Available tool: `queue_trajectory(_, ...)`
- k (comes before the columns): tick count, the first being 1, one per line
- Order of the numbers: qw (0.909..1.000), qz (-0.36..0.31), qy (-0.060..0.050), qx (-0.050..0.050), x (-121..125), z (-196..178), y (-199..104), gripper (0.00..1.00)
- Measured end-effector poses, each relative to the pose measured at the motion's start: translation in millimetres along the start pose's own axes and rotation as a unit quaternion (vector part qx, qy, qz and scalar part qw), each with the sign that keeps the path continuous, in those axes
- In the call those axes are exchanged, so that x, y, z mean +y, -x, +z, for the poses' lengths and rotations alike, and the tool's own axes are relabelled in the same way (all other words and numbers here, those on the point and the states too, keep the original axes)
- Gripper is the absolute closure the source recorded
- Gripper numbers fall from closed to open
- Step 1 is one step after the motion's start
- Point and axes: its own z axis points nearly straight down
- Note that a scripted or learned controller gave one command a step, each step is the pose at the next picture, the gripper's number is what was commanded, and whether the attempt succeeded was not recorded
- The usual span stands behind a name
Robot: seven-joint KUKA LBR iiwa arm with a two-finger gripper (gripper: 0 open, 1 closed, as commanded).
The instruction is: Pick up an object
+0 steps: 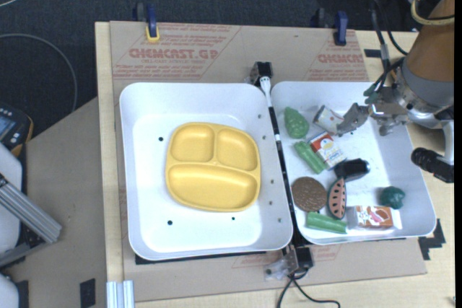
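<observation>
Dark carpet surrounds a cardboard-topped bench (216,50) bearing two glossy white bins. Small objects crowd the right bin (411,177): a leafy green toy (295,122), a round brown disc (309,193) and a black oblong piece (351,169), while a moulded yellow divided tray (213,166) sits in the left bin (141,155). Over the right bin's far side hangs the gripper (351,119), its metal fingers slightly parted around nothing, the arm cut off at the view's right.

Small toy foods (339,191) lie scattered flat across the right bin (404,155).
</observation>
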Motion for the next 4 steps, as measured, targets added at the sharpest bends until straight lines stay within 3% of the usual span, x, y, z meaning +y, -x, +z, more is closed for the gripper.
queue_trajectory(1,1.0,0.0,-0.009,0.003,-79.3,109.5,-33.3,0.0)
queue_trajectory(2,1.0,-0.007,0.005,0.003,-80.8,10.8,-146.6,0.0)
queue_trajectory(3,1.0,0.0,0.002,0.0,-81.9,5.2,-138.7,1.0)
queue_trajectory(4,1.0,-0.004,0.004,0.001,-81.8,-67.9,-202.1,1.0)
